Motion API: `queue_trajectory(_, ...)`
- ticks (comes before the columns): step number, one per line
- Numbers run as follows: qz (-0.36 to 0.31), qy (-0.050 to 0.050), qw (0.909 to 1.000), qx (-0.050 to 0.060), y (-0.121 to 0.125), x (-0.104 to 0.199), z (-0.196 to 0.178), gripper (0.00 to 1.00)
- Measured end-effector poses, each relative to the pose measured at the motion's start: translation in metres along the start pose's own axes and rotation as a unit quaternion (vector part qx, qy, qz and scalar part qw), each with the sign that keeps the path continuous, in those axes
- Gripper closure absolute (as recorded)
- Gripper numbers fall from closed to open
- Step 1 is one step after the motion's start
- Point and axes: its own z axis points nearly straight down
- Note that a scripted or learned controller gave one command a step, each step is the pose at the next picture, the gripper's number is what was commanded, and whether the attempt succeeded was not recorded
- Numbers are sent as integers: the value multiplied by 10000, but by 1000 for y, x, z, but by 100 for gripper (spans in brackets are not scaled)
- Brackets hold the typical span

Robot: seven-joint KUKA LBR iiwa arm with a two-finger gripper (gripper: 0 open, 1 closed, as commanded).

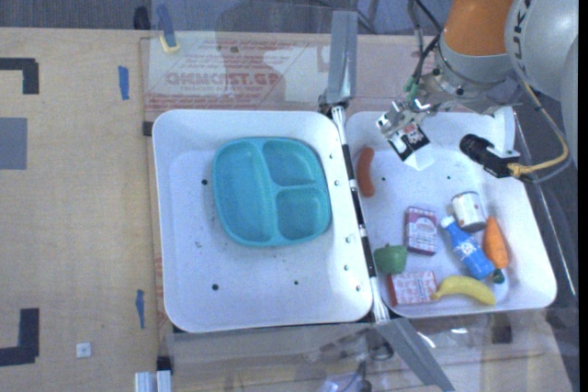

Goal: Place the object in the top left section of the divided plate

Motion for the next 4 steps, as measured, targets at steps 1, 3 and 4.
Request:
queue_trajectory(1,-2419,11,9703,-8,14,49,-1,100)
queue_trajectory(3,-2400,-7,9708,-43,15,46,-13,100)
queue_trajectory(4,-3681,8,9298,-15,-7,133,-1,100)
